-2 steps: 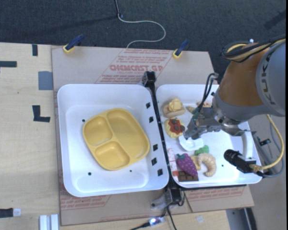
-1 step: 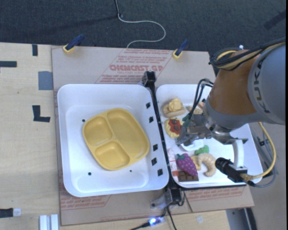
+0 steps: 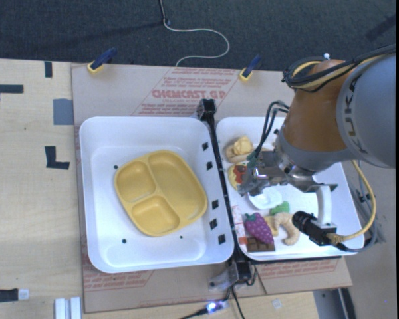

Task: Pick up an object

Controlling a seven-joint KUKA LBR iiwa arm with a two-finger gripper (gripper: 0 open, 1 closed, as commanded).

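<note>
Landmark: cardboard sheet with red print, lying flat under the bins.
Bench top: pale wood surface to the sheet's left, marked with dark tape pieces.
Floor: dark carpet beyond the sheet's far edge.
Cable: thin white cord trailing across the carpet to the sheet's far edge.
Clamps: yellow-and-blue clips at the sheet's far corners.
Light: even, soft shadows.

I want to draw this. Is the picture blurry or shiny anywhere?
Camera view: the yellow tray looks sharp, lit evenly, with a soft shadow along the left bin wall; the small toys near the purple grapes are a bit fuzzy; no strong glare.
</note>
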